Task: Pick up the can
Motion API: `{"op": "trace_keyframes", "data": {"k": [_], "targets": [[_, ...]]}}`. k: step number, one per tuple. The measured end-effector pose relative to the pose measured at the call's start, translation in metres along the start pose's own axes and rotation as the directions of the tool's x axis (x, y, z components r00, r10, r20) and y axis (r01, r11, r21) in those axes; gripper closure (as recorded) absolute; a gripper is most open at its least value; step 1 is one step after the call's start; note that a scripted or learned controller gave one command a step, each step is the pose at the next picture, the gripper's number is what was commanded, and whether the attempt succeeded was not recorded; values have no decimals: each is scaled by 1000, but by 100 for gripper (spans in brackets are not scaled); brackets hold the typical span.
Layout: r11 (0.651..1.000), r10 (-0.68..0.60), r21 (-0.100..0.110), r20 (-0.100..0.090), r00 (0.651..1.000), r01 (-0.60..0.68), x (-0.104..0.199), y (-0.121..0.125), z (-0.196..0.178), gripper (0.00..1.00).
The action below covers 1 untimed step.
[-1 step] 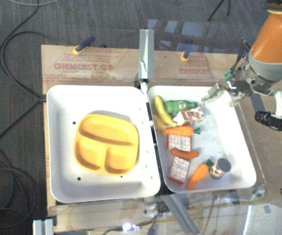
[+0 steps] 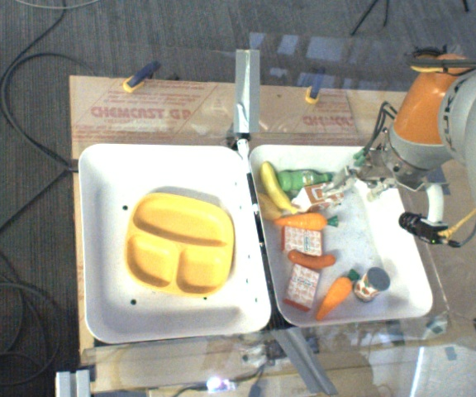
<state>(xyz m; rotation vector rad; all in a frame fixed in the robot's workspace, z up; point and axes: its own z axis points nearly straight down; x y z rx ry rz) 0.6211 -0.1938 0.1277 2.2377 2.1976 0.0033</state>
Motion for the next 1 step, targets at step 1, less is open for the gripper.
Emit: {"op": "trace_keyframes", "data": {"k": [1], "targets": [[982, 181, -57, 6, 984, -180, 25, -24, 17, 0]]}}
